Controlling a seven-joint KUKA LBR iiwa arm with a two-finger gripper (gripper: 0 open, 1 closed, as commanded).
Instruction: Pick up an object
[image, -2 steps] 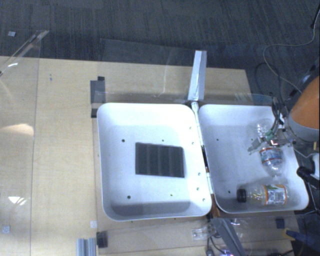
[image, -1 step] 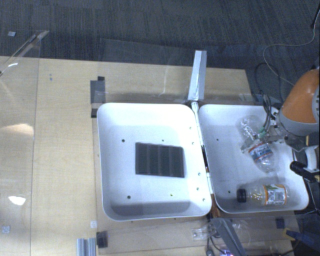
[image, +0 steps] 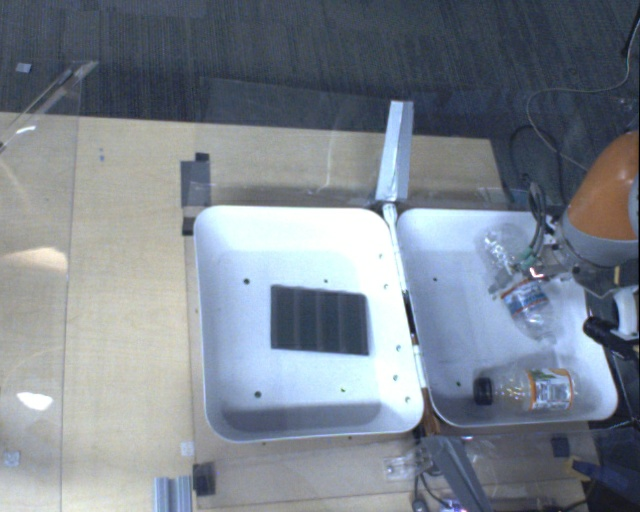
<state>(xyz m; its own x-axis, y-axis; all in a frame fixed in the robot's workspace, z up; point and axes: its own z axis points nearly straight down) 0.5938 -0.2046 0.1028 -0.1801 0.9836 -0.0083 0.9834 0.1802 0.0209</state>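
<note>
White plastic forms the two shallow bins that are set side by side on the pale wooden bench (image: 110, 330). In the left bin (image: 225, 250) a dark ribbed rectangular pad (image: 320, 320) is seen lying flat near the middle of the floor, well apart from all four walls. In the right bin (image: 440, 250) two things are found. A clear plastic bottle with a black cap and a yellow-green label (image: 527, 389) is laid on its side along the near wall, with the cap pointing toward the divider between the bins and the base close to the near right corner. A second clear bottle, crumpled and carrying a blue label (image: 520, 285), is lying toward the right wall, roughly midway between the far and near walls, tilted across the floor. The grey arm with its orange band (image: 605, 200) is seen reaching in over the right edge of the right bin, and the gripper (image: 540, 262) is placed just above or against the upper part of the crumpled bottle; contact cannot be confirmed. Whether the fingers are spread or closed cannot be told, since they are lost against the clear wrinkled plastic. A metal bar (image: 396, 150) is stood at the far edge where the bins meet, and black cables (image: 530, 170) are draped past the far right corner.
</note>
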